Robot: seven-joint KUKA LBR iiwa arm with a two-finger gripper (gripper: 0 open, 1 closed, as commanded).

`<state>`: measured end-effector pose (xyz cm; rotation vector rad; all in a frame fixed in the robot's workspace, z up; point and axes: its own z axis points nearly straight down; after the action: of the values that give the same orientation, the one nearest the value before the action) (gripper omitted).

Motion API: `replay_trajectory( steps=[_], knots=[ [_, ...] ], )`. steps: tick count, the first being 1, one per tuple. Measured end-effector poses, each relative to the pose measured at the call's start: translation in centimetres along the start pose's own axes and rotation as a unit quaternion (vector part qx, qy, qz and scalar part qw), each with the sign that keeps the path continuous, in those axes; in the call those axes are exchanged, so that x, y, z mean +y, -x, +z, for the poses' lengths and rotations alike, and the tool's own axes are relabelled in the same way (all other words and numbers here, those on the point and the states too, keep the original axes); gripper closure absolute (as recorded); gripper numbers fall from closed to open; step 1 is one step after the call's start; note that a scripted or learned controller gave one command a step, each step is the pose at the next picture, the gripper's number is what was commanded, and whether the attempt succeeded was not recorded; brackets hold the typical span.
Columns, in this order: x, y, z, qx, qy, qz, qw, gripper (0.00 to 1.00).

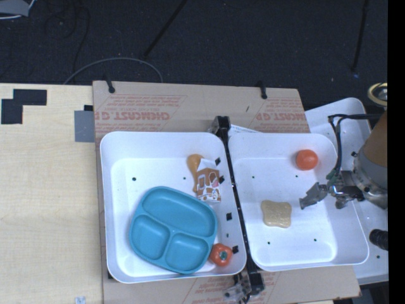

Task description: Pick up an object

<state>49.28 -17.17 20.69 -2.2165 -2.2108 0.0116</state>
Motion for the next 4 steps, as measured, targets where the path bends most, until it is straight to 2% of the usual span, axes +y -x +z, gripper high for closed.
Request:
replay_trajectory(
  steps=[1, 2, 3, 4],
  knots=[
    [0.3, 0.0, -0.5, -0.001, 0.006, -0.001, 1.0000, 0.00],
    [0.0, -0.4, 3.9, 0.000, 0.003, -0.001, 1.0000, 0.00],
    [-0.2, 0.1, 10.1, 0.000, 0.002, -0.001, 1.0000, 0.00],
    [0.0, 0.1, 11.7, 0.000, 0.006, -0.001, 1.0000, 0.00]
  ],
)
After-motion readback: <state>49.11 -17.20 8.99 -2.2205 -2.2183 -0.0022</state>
